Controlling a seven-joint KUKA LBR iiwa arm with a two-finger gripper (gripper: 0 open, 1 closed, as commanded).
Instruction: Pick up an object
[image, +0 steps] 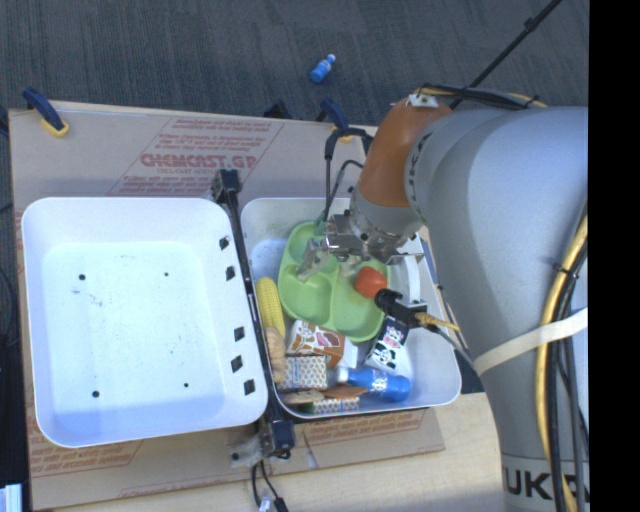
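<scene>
Camera view: the arm (470, 200) reaches in from the right and hangs over the right bin (440, 385), orange band (395, 150) above the wrist. The end effector (335, 245) sits low over the green plate (325, 290), near the bin's far edge. Its metal parts crowd together above the plate's rim and I cannot tell how it stands, nor whether it has anything.

The plate fills the middle of the right bin, tilted against the clutter. An orange ball (369, 280) rests at its right side, just beside the end effector. A corn cob (269, 305) lies along the bin's left wall, touching the plate's left edge. Nearer the front edge, a patterned box (310, 355) lies below the plate, and a blue bottle (385, 383) lies by the front right corner. A black-and-white piece (387, 345) stands between the bottle and the plate.

The left bin (40, 300) lies alongside, a black clip (228, 183) at the seam between them. Both bins sit on cardboard (190, 150) on the bench.
</scene>
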